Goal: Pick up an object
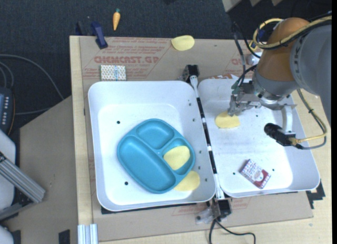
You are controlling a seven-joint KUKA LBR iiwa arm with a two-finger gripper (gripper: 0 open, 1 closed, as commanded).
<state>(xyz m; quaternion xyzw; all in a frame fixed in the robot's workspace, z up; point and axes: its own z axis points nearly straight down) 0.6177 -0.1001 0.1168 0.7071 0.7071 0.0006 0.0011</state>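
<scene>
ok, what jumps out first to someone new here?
The blue compartmented plastic tray in the left white bin, a yellow piece in one compartment. Then the grey-and-orange arm over the right white bin, its gripper just above a pale yellow lump.

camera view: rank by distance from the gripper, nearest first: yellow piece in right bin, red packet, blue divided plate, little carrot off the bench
From the gripper:
1. Yellow piece, right bin, just below the gripper in the picture.
2. Red packet, right bin, near its front edge.
3. Blue divided plate, left bin.
4. Little carrot, on the dark floor beyond the bench's far left corner.
</scene>
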